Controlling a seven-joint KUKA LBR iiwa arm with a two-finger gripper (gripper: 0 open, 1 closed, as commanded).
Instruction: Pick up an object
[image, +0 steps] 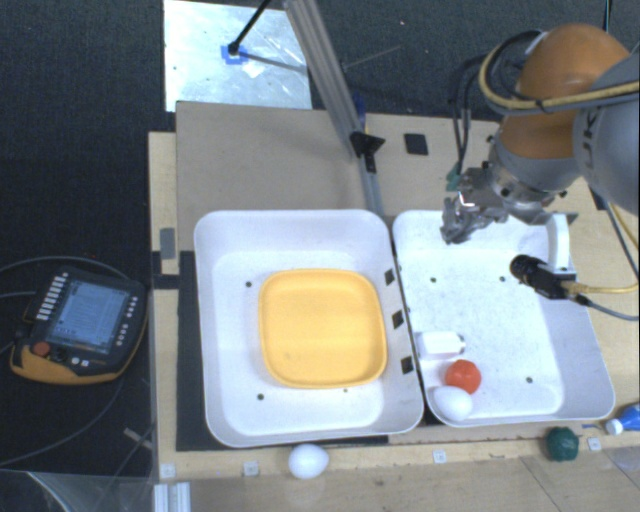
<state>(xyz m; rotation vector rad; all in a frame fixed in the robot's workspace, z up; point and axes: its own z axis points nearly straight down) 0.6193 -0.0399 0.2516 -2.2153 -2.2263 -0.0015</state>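
Note:
My gripper (458, 226) hangs over the far left part of the right bin (520, 300), well above its floor. Nothing shows under it or in it. At that bin's near left corner lie a small white block (440, 345), an orange ball (462, 376) and a white egg-shaped thing (452, 403), close together. A square yellow plate (322, 327) lies flat in the middle of the left bin (225, 300).
On the bench in front of the bins lie another white egg (308, 461) and a dark green ball (561, 443). A blue and white object (625, 422) sits at the right edge. A teach pendant (80, 320) lies far left, off the bench.

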